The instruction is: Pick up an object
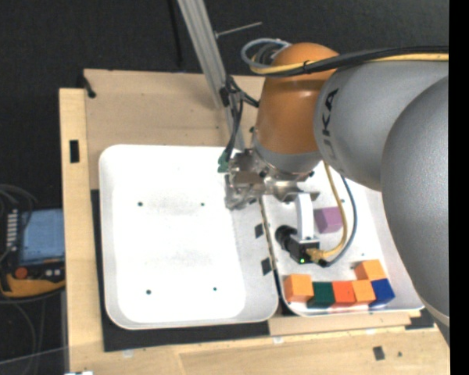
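Several small blocks lie in the right bin [391, 307]. A purple block [327, 219] sits near its middle. Along its front edge are an orange block [298, 286], a green block [322, 293], a red-orange block [343, 291], two more orange blocks [367, 280] and a blue block [382, 289]. My gripper [237, 192] hangs below the orange wrist band, over the seam between the two bins, left of and beyond the blocks. I see nothing held in it.
The left white bin [113, 209] lies beside the gripper. The big grey arm covers the right bin's far and right parts. A slanted metal rail [203, 45] rises behind the bins. A blue box [43, 237] and cables sit off the bench at left.
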Available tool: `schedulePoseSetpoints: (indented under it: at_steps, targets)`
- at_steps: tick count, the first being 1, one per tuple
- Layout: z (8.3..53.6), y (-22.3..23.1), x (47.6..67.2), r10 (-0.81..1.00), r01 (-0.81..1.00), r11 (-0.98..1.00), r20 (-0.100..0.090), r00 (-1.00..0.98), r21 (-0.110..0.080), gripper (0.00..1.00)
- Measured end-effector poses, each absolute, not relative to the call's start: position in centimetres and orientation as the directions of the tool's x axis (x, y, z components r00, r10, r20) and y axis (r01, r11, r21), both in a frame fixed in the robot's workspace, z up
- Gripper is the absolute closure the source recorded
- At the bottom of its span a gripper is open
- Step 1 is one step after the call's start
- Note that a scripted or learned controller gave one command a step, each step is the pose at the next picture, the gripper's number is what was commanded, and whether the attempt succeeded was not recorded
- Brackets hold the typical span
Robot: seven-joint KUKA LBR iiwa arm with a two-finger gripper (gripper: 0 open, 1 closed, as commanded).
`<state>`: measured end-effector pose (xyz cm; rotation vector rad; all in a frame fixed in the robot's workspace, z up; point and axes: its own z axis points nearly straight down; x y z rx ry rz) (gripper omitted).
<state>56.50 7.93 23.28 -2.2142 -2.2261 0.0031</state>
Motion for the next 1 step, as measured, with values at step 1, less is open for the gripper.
schedulePoseSetpoints:
  at_steps: [1]
  targets:
    - [23.25, 7.77, 56.52, 1.0, 1.0, -0.001, 0.001, 0.001, -0.002, 0.0]
